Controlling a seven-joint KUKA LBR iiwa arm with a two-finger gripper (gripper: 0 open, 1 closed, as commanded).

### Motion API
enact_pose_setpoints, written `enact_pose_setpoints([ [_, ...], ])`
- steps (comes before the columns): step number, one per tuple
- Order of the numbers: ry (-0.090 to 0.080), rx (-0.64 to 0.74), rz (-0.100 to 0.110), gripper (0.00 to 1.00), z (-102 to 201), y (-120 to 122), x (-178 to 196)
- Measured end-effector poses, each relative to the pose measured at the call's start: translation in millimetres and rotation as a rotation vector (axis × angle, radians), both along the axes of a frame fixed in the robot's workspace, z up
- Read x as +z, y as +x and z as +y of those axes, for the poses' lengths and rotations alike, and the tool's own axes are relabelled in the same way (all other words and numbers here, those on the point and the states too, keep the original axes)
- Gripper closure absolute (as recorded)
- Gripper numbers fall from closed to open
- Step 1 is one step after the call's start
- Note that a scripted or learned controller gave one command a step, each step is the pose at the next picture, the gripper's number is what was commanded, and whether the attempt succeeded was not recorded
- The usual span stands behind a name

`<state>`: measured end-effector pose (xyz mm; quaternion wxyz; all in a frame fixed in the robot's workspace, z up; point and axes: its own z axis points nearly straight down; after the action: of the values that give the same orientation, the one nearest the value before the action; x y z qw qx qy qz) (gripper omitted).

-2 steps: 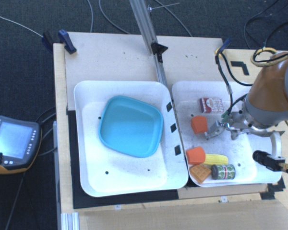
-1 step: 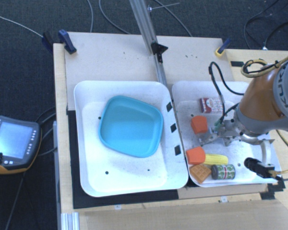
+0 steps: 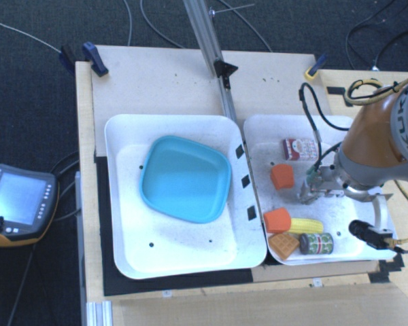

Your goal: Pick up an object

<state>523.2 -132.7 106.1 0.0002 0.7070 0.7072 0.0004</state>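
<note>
The grey arm [image 3: 377,141] with its orange band reaches in from the right over the right bin [image 3: 258,131], and its claw [image 3: 313,187] hangs low above the bin's middle; whether it is released or clenched cannot be told from this angle, and nothing is seen between its tips. Just to the claw's left lies an orange block [image 3: 282,176], close by but apart from it. Beyond the claw, toward the far wall of the bin, a small red and white carton [image 3: 298,149] lies on its side. Nearer the front wall sits a cluster: a second orange block [image 3: 277,220], a yellow corn cob [image 3: 305,225] touching it on the right, a tan waffle-like piece [image 3: 283,244] below them, and a small can [image 3: 316,244] lying on its side just beside that piece. The left bin [image 3: 119,182] on the worktop [image 3: 156,80] holds a turquoise plate [image 3: 185,178], well apart from the claw
</note>
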Motion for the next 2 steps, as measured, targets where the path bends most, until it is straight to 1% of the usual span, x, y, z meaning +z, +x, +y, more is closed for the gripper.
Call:
enact_pose_setpoints([
  [2, -0.001, 0.0, -0.003, 1.0, 0, -4, 85],
])
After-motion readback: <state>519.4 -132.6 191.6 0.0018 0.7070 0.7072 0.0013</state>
